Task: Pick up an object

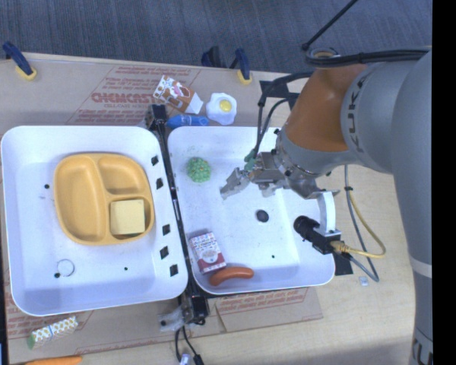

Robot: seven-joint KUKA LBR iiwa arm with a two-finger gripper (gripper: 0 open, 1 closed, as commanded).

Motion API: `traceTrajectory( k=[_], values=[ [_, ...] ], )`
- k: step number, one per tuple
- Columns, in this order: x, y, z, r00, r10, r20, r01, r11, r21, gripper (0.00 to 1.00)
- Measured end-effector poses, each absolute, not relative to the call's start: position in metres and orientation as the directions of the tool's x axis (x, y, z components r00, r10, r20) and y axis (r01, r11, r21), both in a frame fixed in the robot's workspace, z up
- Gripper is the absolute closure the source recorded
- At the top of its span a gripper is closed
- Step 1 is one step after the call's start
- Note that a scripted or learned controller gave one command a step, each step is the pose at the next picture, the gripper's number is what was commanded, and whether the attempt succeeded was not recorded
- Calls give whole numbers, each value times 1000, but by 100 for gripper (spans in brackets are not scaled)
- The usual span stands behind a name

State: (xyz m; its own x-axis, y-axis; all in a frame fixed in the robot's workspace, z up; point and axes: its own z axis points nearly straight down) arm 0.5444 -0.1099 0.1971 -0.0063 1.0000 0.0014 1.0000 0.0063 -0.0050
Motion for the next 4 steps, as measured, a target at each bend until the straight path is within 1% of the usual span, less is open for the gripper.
traceTrajectory(
  k=[1,2,3,4],
  values=[
    [588,-90,103,386,923,0,923,-386,-6,0],
    [648,-112,98,179,984,4,984,-179,-20,0],
    [656,-93,92,340,941,1,941,-340,-5,0],
    [575,-155,92,-322,947,2,947,322,-4,0]
  ],
)
